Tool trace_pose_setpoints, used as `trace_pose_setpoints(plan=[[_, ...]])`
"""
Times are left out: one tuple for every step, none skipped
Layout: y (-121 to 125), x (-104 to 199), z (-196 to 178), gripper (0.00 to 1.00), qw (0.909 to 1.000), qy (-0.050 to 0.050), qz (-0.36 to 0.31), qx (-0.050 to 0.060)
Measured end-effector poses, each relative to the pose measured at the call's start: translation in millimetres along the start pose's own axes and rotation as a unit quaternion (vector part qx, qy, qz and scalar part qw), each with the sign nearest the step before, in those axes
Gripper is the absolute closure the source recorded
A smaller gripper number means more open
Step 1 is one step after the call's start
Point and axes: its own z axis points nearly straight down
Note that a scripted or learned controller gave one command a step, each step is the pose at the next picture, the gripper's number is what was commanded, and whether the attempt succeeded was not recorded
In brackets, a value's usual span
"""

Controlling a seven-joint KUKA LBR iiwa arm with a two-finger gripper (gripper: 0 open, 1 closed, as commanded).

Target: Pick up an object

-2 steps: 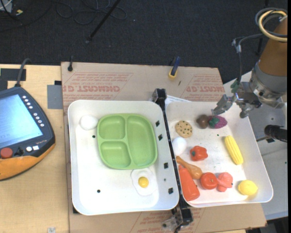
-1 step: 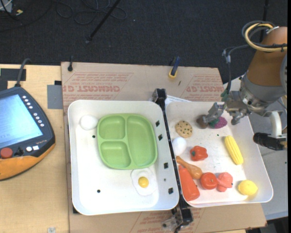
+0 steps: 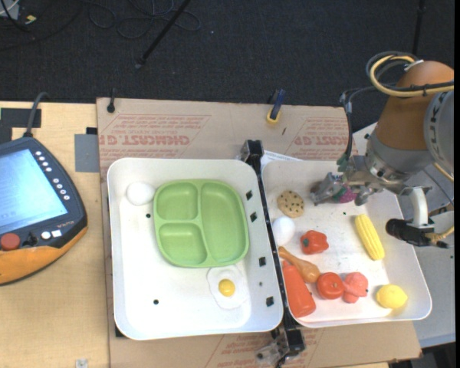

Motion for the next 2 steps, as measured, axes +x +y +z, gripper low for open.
trace_pose_setpoints(plan=[[-6, 3, 45, 0.00, 1.0000, 0.000, 0.000, 0.000], [-6, 7, 82, 0.00, 1.0000, 0.000, -0.001, 0.000]])
